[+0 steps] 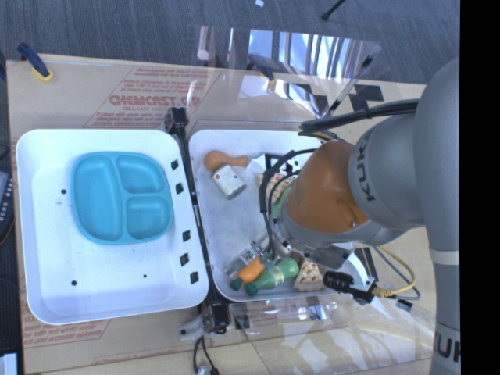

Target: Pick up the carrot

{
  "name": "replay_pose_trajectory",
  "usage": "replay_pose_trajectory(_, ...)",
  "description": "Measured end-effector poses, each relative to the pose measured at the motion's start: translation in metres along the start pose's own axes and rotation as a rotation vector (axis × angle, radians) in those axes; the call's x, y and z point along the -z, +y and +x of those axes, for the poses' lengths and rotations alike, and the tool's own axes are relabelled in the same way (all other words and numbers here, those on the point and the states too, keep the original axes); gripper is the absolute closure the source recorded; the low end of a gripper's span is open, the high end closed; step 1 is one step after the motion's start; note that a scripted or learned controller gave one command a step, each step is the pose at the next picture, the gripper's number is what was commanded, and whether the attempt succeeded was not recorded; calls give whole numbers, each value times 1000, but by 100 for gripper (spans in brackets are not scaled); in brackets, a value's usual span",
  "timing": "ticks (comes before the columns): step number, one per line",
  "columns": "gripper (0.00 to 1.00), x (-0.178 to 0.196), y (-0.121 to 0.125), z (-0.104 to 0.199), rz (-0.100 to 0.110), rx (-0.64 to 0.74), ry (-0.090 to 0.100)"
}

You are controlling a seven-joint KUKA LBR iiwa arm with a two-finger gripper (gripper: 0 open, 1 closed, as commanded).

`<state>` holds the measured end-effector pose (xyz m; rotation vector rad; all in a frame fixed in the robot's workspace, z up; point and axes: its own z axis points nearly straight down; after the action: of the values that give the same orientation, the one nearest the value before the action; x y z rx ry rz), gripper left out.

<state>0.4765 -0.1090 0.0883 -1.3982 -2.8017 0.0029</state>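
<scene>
The carrot (251, 271), one small orange piece, lies at the near edge of the right bin (234, 143), touching a green bottle-like toy (273, 276); it looks light, stiff and smooth, best pinched across its middle. The tool (264, 250) hovers just above it; whether it is spread or pressed together I cannot tell. Two bins, one blue tray (121, 198).

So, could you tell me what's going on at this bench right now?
The grey arm reaches into the right bin from the right, its pincer low at the near edge, right by the carrot. A green item lies against the carrot, with a chicken drumstick and a white block farther back. The left bin holds a blue divided plate.
</scene>
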Motion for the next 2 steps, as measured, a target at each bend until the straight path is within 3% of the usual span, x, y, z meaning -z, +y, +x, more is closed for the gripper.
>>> replay_pose_trajectory(1, 100, 6, 1, 1, 6, 11, 11)
replay_pose_trajectory(2, 100, 103, 72, 41, -4, -139, -5)
